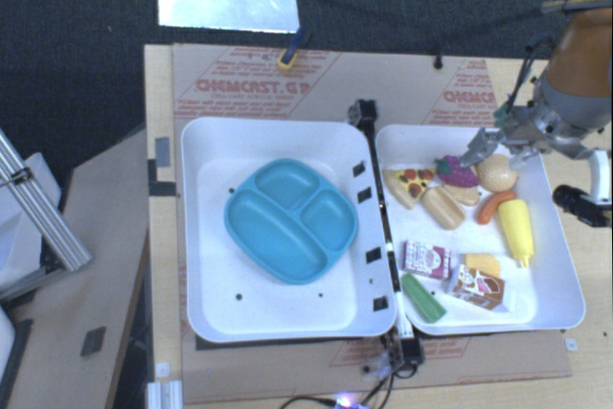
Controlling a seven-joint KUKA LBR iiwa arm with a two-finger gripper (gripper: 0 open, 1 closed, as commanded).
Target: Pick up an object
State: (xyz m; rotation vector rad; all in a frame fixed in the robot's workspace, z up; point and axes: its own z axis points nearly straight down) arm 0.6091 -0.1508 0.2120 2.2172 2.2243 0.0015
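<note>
I have the arm (579,72) reaching in over the far corner of the right bin (565,302), with the gripper (484,148) low above the pile of toy food. From this slanted angle I cannot tell whether the fingers are apart or together, and I see nothing lifted clear of the bin, so I judge the pick as not yet made: the approach looks about done, and the grasp and the lift are what is left.

The nearest candidates sit right under the tip: the purple grapes (458,171), just beside a pale round bun (497,172). Touching or nearly touching these are the pizza slice (408,184), a hot dog (443,206), an orange sausage (492,205) and a yellow bottle (515,227). Nearer to the front edge lie a pink carton (427,259), a brown carton (476,284), a yellow cheese block (483,262) and a green piece (422,297).

Room is tight here. The grapes are hemmed in by the bun and the hot dog, so closing on them risks nudging a neighbour. The far rim of the bin and the black divider (375,206) between bins bound any sideways move. The left bin (206,302) holds a blue sectioned plate (290,220) with open floor around it, and the counter (249,81) beyond is bare cardboard. Straight up looks like the freest way out.
</note>
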